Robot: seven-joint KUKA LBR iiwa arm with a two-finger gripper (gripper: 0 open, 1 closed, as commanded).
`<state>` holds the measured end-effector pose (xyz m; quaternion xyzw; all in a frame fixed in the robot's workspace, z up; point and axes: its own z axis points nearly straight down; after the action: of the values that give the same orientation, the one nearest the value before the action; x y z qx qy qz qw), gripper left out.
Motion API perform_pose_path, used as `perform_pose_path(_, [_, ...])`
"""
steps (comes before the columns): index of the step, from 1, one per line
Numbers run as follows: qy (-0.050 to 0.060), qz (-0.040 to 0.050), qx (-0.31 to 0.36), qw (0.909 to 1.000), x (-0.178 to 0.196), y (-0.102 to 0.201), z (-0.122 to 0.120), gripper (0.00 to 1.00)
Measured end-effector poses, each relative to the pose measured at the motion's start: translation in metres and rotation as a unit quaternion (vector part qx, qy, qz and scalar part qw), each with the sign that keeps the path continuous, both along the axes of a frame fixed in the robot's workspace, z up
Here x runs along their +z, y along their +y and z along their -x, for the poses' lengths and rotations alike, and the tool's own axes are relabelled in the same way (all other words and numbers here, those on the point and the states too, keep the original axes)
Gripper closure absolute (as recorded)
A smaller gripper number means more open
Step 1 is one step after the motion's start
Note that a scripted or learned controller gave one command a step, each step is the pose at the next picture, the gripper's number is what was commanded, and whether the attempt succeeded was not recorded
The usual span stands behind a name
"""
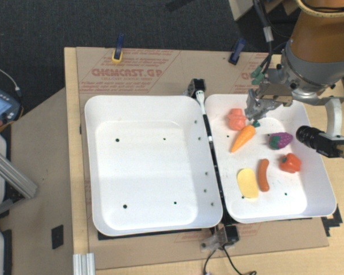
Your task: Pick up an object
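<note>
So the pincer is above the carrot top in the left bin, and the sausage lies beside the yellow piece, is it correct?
Not quite: the bin is wrong. The camera view shows the pincer above the carrot top in the right bin. The sausage does lie beside the yellow piece.

Carrot lies left of eggplant, in right bin.

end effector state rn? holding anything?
End effector: low over the right bin, between the pink toy and the carrot; open or closed cannot be told, no object visibly held.
</note>
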<state>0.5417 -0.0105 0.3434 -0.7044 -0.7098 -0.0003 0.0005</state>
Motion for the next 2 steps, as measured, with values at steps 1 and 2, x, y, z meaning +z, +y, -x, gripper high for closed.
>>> perform_pose_path(1, [-0.008, -0.0006, 0.000, 1.0000, 0.117, 0.072, -0.028, 1.00])
perform_pose_path(2, [0.001, 0.0000, -0.002, 1.0000, 0.022, 0.146, -0.070, 1.00])
